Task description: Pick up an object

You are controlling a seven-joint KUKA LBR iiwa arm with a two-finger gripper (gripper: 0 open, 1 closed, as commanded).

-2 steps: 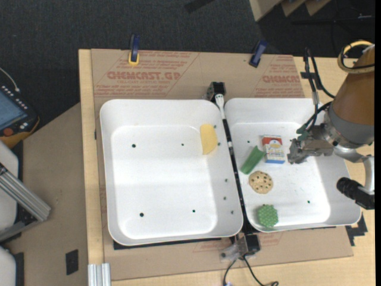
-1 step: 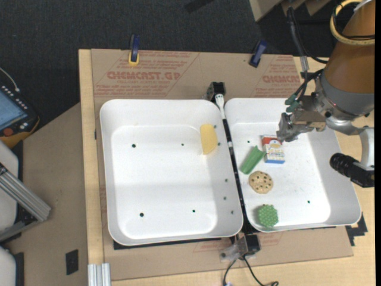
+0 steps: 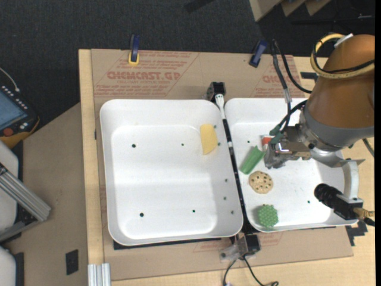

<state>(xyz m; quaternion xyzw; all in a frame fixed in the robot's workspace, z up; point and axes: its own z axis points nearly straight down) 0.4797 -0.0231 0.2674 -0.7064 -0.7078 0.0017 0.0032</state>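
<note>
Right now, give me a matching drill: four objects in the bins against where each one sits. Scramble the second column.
Objects:
1. yellow piece
2. green block
3. round cookie
4. green bumpy ball

Places:
A. right bin, near its front edge
B. left bin, by the divider
C. right bin, middle, just below the gripper
D. right bin, tilted, close to the divider and left of the gripper

Pairs: 1-B, 2-D, 3-C, 4-A

The gripper is over the right bin; the left bin holds the yellow piece.
</note>
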